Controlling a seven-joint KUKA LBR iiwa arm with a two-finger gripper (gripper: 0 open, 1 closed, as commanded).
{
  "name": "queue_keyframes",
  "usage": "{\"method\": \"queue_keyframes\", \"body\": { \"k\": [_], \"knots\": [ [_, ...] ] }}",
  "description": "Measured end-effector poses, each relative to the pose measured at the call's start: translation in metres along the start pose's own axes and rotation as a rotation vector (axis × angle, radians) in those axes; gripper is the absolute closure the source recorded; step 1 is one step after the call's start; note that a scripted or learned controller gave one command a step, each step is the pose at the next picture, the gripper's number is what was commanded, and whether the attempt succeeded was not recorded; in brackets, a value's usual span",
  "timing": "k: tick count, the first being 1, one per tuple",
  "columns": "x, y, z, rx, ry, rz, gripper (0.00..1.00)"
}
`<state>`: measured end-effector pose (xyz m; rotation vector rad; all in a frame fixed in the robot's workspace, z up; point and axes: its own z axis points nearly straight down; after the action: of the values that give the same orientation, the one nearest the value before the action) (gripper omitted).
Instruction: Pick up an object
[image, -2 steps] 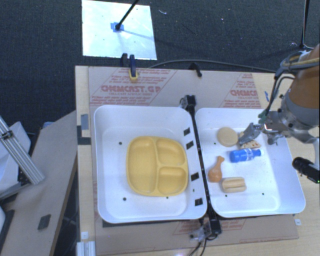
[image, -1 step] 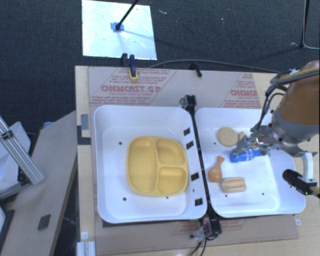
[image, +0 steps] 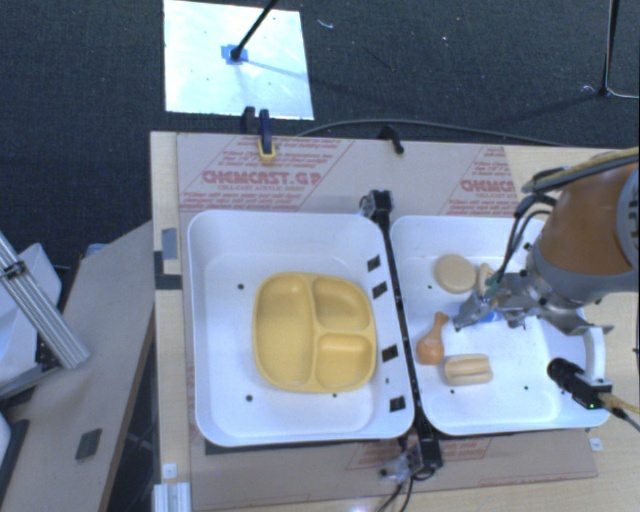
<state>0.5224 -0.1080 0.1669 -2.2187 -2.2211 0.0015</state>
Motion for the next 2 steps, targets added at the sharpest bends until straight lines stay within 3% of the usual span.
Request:
{"method": "queue_keyframes", "body": {
  "k": [1, 2],
  "knots": [
    [0.002, -0.001, 0.042, -0.001, 0.000, 0.000, 0.00],
    [0.001, 0.000, 0.029, -0.005, -0.001, -0.001, 1.00]
  ]
}}
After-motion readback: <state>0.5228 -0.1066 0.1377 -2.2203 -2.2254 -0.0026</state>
